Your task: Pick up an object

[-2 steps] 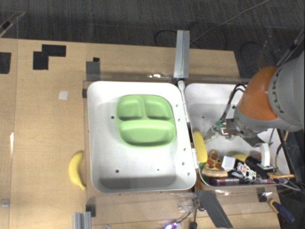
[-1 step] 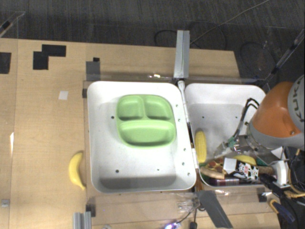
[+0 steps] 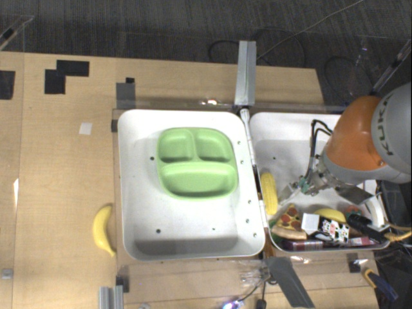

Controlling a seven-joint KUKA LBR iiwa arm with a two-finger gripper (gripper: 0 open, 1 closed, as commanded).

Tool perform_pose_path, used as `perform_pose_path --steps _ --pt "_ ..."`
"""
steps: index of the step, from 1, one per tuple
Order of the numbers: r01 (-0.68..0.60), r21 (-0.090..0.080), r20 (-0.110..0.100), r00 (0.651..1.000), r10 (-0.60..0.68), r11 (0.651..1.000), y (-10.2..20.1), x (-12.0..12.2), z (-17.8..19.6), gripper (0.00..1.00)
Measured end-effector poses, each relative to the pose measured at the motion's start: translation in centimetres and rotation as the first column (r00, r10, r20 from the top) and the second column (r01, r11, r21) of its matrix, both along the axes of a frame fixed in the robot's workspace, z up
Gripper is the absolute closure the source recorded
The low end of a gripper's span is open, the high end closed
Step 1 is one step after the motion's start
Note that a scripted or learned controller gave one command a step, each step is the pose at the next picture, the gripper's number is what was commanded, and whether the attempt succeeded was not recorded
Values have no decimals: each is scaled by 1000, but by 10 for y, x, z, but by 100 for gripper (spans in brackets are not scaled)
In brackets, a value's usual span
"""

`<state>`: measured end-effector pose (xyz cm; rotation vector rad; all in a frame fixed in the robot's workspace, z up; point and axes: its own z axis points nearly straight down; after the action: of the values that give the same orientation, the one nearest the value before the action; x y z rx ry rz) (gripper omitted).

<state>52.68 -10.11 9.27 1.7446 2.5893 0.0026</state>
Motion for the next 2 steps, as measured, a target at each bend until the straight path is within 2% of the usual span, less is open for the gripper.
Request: perform_pose_path --steps 1,2 --pt "-93 2 -4 996 93 996 4 52 3 0" --pt "-25 9 -4 1000 25 1000 -16 81 -3 0"
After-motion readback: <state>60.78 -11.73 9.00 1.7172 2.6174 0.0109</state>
